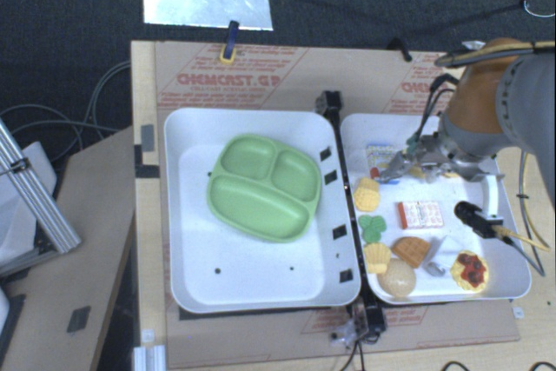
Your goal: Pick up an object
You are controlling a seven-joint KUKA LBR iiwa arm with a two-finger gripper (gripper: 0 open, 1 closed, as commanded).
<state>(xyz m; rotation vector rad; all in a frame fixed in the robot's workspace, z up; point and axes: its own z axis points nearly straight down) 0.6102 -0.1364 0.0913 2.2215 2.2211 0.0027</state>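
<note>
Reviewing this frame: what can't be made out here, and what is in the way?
- Gripper, camera view: too small and blurred against the wrist to tell whether it holds anything.
- Far corner of the right bin: covered by the arm.
- Flat packet at the bin's far end: partly under the gripper, print unreadable.
- Red and white box: label too small to read.
- Arm: cut off by the right edge.
</note>
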